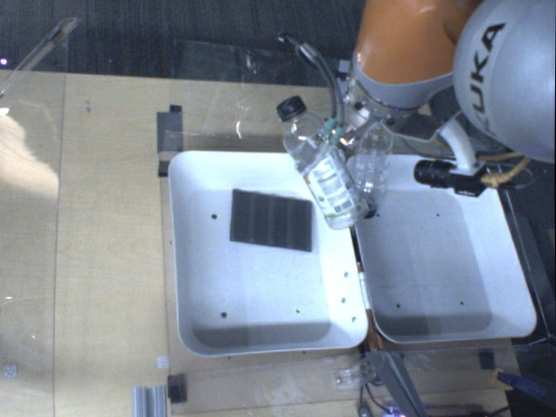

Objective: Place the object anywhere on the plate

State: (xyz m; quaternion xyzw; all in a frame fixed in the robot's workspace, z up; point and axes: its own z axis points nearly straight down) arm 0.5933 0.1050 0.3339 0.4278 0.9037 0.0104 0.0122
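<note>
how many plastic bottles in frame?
2. One clear bottle with a black cap, tilted over the left bin's right rim; a second clear bottle right beside it. The arm may hide more.

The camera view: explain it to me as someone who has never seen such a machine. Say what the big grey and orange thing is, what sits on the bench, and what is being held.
The big grey and orange shape is a robot arm, reaching in from the right. One fixed camera looks down on the bench at a slant. Two shallow white bins sit side by side: the left bin holds a flat dark rectangular plate; the right bin lies under the arm. At the arm's tip is its claw, next to a clear plastic bottle with a black cap, which hangs tilted over the bins' shared edge. The arm hides the claw's grip, so a firm hold cannot be confirmed.
</note>
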